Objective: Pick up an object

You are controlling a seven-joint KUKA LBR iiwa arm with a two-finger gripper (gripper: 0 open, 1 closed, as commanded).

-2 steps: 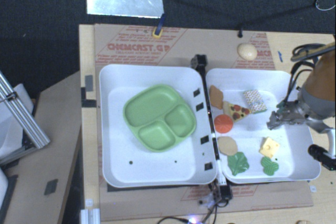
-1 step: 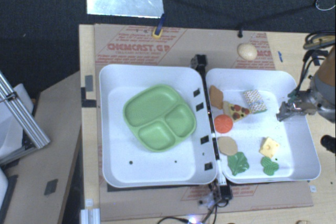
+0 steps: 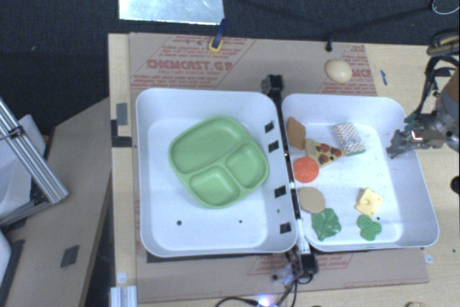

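The gripper (image 3: 399,146) hovered at the right bin's (image 3: 413,187) right rim, grip state unclear, apparently before reaching for the cheese (image 3: 369,201).

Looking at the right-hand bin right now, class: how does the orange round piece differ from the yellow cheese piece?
Colour: the orange round piece is orange-red, the yellow cheese piece pale yellow. Shape: the orange piece is a circle, the cheese an angular wedge. Place: the orange piece lies beside the divider between the bins, close to the pizza slice; the cheese lies toward the right bin's outer side, just above a green leafy piece. Both are small toy foods lying flat on the bin floor.
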